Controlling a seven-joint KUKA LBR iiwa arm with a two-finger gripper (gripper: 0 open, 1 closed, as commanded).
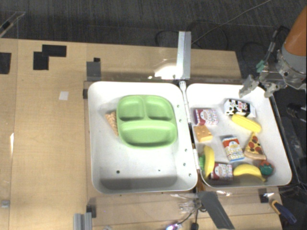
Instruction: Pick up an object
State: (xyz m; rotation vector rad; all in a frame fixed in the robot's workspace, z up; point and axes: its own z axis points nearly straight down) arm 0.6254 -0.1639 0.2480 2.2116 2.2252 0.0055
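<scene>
Nearest the lens, at the front wall of the right bin: a yellow banana lying flat, touching a small red-and-white carton on its left and a little green-and-red toy on its right. Well toward the camera from the fingers, all three. Just behind them, a second banana set lengthwise, a juice carton and a pizza slice side by side. Closer to the fingers, a tan block, a pink-labelled packet, a yellow oblong piece and, closest of all, a black-and-white carton just below and left of them. Gripper over the far right corner of that bin, fingers spread apart with nothing between them, touching none of the objects. Far to the left of the fingers, in the left bin, a green divided tray with a waffle-patterned piece tucked at its left edge. Under both bins, the pale wooden bench.
</scene>
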